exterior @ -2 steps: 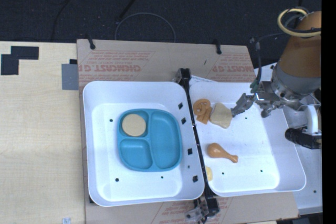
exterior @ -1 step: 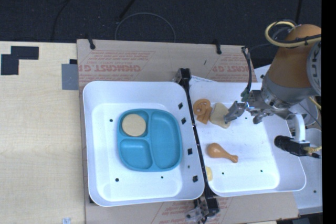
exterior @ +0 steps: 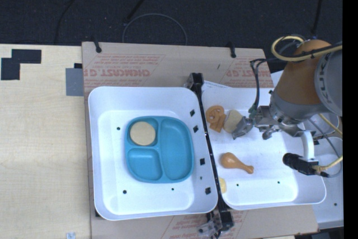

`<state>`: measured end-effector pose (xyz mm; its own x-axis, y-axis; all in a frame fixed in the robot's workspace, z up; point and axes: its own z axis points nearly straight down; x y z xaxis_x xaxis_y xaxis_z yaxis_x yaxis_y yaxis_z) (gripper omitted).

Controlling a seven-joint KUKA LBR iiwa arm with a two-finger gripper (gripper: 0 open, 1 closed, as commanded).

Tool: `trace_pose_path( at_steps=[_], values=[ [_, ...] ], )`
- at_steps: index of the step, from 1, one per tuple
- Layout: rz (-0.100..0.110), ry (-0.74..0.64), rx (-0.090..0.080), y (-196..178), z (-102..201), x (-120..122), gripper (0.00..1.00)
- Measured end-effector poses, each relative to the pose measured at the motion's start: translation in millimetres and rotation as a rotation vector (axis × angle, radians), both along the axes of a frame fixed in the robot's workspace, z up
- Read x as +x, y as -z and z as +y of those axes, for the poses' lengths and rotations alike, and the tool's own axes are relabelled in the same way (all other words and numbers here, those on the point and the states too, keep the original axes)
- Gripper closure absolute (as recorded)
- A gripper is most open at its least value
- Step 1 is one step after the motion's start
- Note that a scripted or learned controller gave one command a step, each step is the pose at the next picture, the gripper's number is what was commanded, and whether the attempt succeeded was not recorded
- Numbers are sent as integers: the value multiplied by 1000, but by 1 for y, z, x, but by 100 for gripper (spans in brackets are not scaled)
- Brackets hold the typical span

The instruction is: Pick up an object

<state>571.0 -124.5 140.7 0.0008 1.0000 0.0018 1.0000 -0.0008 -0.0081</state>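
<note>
At nine o'clock of the gripper, inside the right bin, lies a tan pretzel, ready for grabbing; whether the gripper is spread, I cannot tell.

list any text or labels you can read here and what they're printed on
Red print on the cardboard sheet behind the bins: upside down in this view, too blurred to read with certainty.
Red print on the cardboard, upper right: the same kind of lettering, partly hidden, unreadable.
Red print on the cardboard's front edge: cut off and blurred, unreadable.
Blue divided plate, white bins, toy food, gripper: no visible text.
</note>
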Motion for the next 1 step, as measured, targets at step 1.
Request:
trace_pose_path(
  at_steps=[1],
  values=[
    [-3, 4, -1, -12, -2, 1, 100]
  ],
)
